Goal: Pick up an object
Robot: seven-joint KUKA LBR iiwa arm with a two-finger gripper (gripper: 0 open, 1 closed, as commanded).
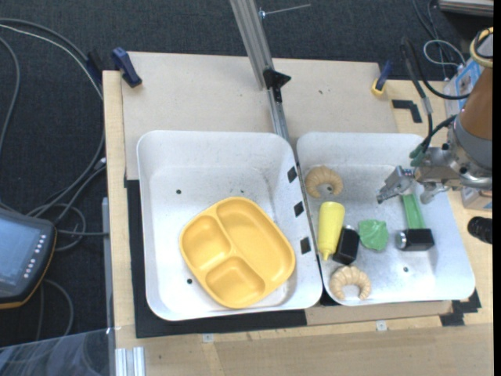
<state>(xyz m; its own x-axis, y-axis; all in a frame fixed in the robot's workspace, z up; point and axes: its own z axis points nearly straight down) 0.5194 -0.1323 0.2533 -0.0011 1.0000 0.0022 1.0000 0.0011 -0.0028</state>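
In the right bin (pixel 438 280), my gripper (pixel 409 192) hangs open near the right wall. Its fingers are spread to either side of the upper end of a green-handled tool (pixel 412 212) with a black head (pixel 416 240). The tool lies flat on the bin floor; I cannot tell whether the fingers touch it. A crumpled green piece (pixel 373 234) lies just left of the black head. Further left are a yellow bottle (pixel 330 224) with a black cap (pixel 345 247), a beige doughnut (pixel 323 182) and a croissant (pixel 351 283).
The left bin (pixel 156 171) holds a yellow divided tray (pixel 237 251). A metal pole (pixel 252 22) slants down to the ridge between the bins. Cables and blue clamps (pixel 125 65) sit at the bench's back corners.
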